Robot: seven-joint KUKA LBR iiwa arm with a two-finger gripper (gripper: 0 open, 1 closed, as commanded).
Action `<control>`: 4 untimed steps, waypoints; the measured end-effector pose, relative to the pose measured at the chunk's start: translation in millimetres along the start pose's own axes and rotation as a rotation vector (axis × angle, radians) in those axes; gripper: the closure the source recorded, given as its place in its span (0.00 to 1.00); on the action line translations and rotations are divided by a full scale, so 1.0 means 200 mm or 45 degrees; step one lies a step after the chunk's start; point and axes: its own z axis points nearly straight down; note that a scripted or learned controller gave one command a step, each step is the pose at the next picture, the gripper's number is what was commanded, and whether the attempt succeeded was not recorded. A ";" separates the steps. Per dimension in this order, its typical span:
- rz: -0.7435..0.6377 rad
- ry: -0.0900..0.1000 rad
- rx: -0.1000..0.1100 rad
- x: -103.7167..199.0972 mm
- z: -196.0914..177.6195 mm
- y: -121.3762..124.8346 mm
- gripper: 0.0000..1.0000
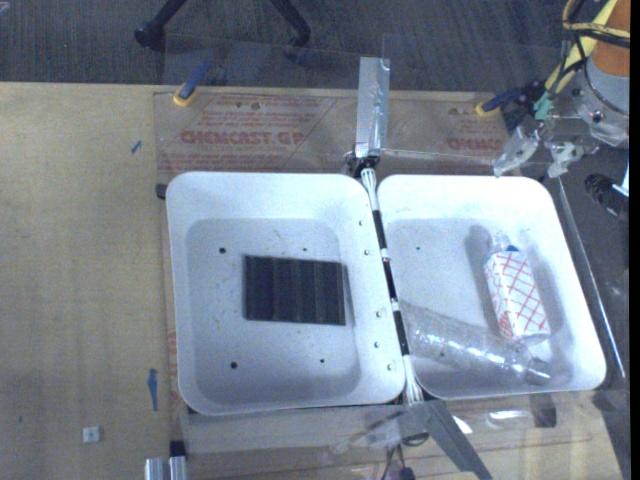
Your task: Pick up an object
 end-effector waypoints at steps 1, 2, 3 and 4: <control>-0.115 -0.001 -0.002 0.03 0.47 -0.40 0.00; -0.312 -0.003 -0.019 0.01 0.80 -0.47 0.00; -0.307 -0.006 -0.025 0.00 0.75 -0.47 1.00; -0.538 -0.003 -0.005 0.22 0.48 -0.02 1.00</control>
